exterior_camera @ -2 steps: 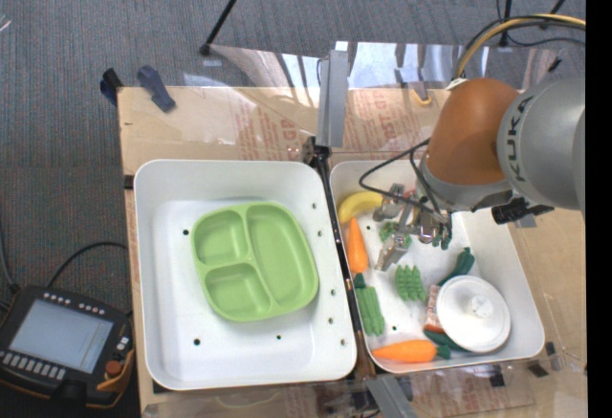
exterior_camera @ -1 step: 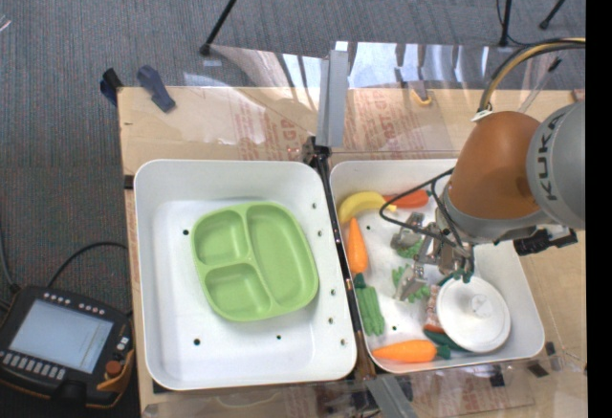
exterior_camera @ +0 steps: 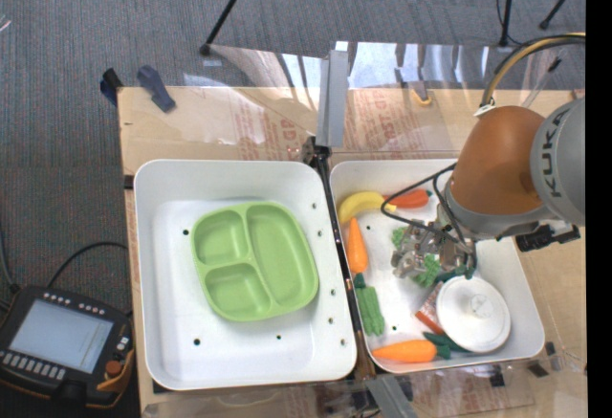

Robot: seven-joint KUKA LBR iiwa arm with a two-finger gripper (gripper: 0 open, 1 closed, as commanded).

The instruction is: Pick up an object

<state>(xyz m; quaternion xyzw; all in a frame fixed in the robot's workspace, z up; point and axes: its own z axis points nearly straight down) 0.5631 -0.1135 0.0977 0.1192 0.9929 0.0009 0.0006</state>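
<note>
We read one clear marking: the black capitals "KU", cut off by the frame's right side, standing on the grey arm segment (exterior_camera: 574, 158) at the right of the scene, just beside the orange band (exterior_camera: 497, 161). Faint red mirrored lettering shows through the transparent sheet (exterior_camera: 287, 124) lying on the far part of the desk (exterior_camera: 153, 134), yet we cannot make out its words. The screen of the handheld pendant (exterior_camera: 62, 340) at the near left carries no characters we can read.
</note>
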